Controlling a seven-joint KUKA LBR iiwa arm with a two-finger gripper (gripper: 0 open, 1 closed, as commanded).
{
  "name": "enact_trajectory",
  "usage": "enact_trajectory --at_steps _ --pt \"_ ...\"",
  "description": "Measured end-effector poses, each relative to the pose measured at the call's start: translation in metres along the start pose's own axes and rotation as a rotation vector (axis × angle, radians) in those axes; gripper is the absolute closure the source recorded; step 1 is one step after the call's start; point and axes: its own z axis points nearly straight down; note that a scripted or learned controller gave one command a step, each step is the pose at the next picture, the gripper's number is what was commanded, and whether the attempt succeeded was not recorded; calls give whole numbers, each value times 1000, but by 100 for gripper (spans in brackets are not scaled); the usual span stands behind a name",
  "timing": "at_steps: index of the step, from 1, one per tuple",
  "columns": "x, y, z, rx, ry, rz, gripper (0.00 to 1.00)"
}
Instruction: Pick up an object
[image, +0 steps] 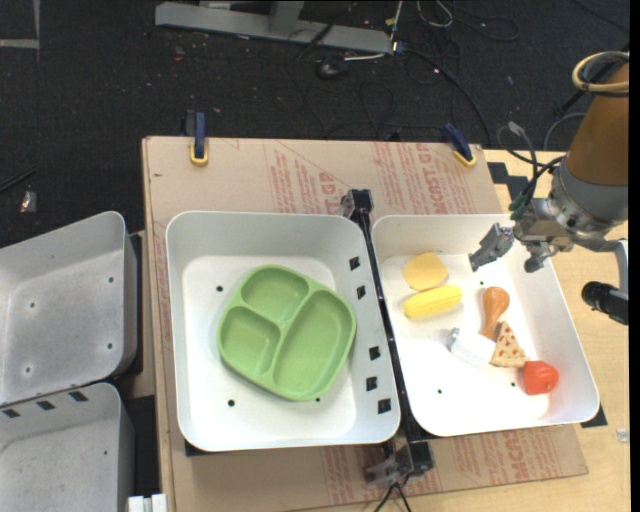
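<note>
Two white bins sit side by side on a brown board. The left bin (190, 330) holds a green divided plate (288, 330), lying flat and turned at a slant, three compartments up.

The right bin (570, 330) holds the loose items. Near its upper left lies a pale yellow rounded piece (426, 270); just below it, touching or nearly so, a yellow corn cob (432, 302) lies roughly crosswise. Toward the middle right, a brown drumstick (492, 308) lies with its thick end up-screen. A waffle wedge (508, 346) sits against the drumstick's lower end. A small white block (470, 347) lies just left of the wedge, touching it. A red-orange tomato-like piece (540, 377) sits near the bin's lower right corner, just beside the wedge.

The arm enters from the right, orange band visible at the upper right. The gripper (512, 250) hangs over the upper right part of the right bin, above the drumstick and apart from it. Its two dark fingers (490, 246) are spread wide, nothing between them.

Black clips run along the divider between the bins. Two clamps with yellow tips (199, 140) pin the board's far edge. A grey perforated tray (60, 300) lies off the board to the left.
</note>
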Motion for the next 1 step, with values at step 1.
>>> enact_trajectory --at_steps 1 --pt "1 2 -8 -13 -2 -3 0"
